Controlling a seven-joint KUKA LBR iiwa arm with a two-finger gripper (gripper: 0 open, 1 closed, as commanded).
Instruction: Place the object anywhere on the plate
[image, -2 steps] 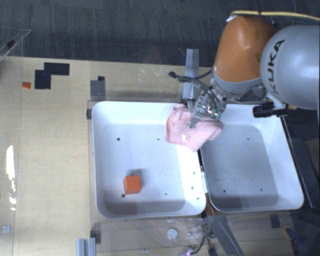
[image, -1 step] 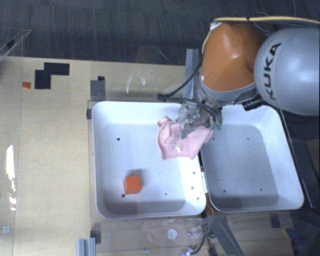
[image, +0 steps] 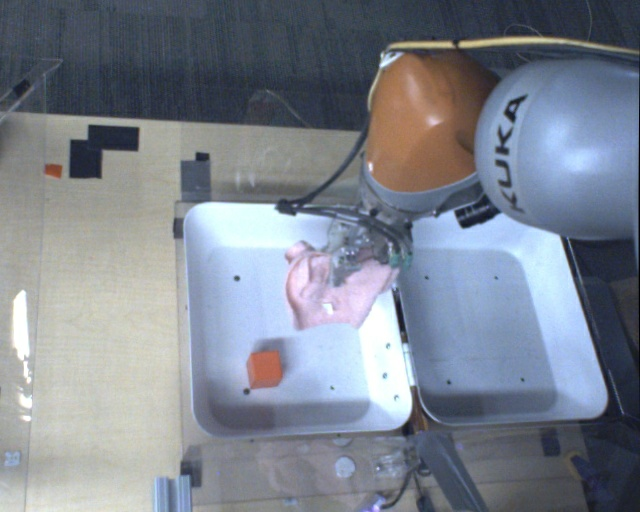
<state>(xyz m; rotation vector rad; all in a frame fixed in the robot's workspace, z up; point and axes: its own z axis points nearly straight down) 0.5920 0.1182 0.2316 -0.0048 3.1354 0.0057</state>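
A small orange block (image: 265, 369) lies on the floor of the left bin (image: 196, 330), near its front left. Behind it, toward the bin's back right, sits a pink plate (image: 308, 292) with a wavy, crumpled-looking outline. My gripper (image: 348, 262) hangs under the orange-banded wrist directly over the plate's right half, low and close to it. The gripper's body covers part of the plate. The orange block is well apart from the gripper, to its front left, with nothing touching it.
The right bin (image: 500, 330) adjoins the left one, and the arm's large grey and orange body overhangs its back edge. On the wooden bench to the left are black shapes (image: 100, 148) and a tiny orange square (image: 52, 171).
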